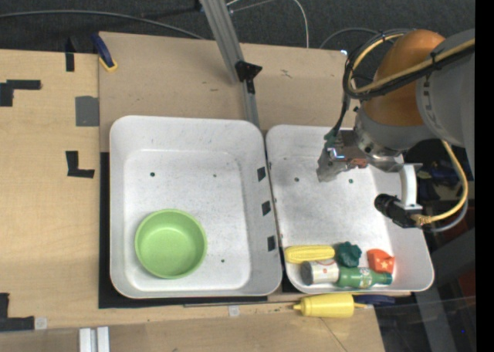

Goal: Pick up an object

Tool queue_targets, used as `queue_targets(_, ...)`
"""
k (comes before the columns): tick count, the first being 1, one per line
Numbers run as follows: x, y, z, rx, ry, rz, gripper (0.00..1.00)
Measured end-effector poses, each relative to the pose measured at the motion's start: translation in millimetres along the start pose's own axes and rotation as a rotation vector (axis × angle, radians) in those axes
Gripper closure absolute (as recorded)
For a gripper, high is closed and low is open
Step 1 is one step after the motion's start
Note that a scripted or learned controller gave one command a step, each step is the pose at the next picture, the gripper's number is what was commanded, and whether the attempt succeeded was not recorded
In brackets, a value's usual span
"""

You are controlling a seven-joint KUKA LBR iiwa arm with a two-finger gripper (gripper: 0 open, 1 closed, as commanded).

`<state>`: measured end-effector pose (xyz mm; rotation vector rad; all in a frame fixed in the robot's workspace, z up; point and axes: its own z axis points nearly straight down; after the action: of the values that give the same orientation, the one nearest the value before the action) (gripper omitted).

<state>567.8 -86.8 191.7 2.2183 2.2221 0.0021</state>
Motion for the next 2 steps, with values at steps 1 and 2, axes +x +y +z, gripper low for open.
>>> queue_targets(1,1,4,-43,-0.001,0.0,0.0,1.0)
queue_targets(2,2,4,-84,0.0,0.0,0.0,1.0)
